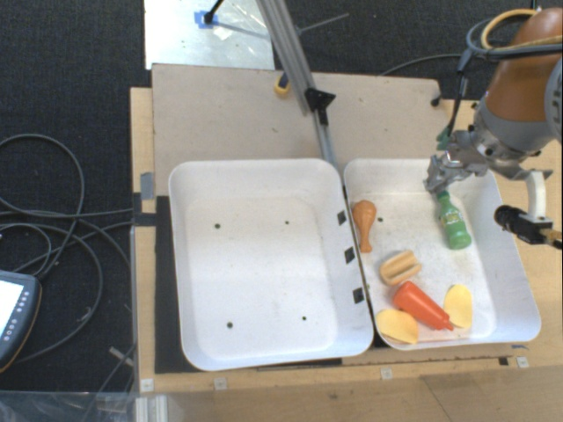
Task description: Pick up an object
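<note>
Green bottle [453, 223] seems to us the likeliest thing to be picked, since it lies in the right bin [524, 301] just below the hand [444, 176], nearer to it than any other piece. We see the bottle lying flat, its long axis running from the bin's far edge toward the near edge with a slight slant, the narrow cap end pointing up toward the hand and the broader base toward us. The hand hangs at the bottle's cap end, and we cannot tell whether it touches it or how it is set; nothing shows clearly gripped. Our guess is that the arm is placed there to come down along the bottle's neck. Taking the bottle as landmark: the drumstick [364, 221] lies to its left by the bin's inner wall, the hot dog bun [399, 266] below and left, the orange carrot [421, 306] further below, with yellow pieces [458, 305] beside it. Left of everything sits the left bin [185, 323] on the worktop [229, 117].
</note>
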`<control>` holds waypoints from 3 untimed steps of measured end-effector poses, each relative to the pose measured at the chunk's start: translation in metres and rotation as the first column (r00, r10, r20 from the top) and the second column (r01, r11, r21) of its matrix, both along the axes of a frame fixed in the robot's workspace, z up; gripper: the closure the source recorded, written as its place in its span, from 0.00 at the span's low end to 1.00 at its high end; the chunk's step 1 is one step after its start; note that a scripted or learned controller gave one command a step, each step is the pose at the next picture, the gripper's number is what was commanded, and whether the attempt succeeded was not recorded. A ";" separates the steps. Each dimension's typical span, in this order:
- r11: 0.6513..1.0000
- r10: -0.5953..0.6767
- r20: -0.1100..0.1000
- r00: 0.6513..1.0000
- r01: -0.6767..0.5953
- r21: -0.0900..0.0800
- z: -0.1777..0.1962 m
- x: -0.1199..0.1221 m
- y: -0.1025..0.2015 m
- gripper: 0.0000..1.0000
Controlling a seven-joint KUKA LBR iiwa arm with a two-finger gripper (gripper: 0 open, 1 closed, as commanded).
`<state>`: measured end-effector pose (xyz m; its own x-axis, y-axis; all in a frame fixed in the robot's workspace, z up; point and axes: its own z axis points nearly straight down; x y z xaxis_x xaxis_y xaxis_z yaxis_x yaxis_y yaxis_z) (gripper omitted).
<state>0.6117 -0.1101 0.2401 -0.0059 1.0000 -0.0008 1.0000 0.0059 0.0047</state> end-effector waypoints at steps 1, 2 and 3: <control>1.000 0.005 -0.004 1.000 -0.005 0.003 0.009 -0.017 0.054 1.00; 1.000 0.004 -0.004 1.000 -0.004 0.002 0.010 -0.032 0.096 1.00; 1.000 0.005 -0.005 1.000 -0.005 0.004 0.012 -0.053 0.151 1.00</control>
<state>0.5590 0.0404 0.2520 -0.0111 0.9999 0.0030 0.9999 0.0111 -0.0002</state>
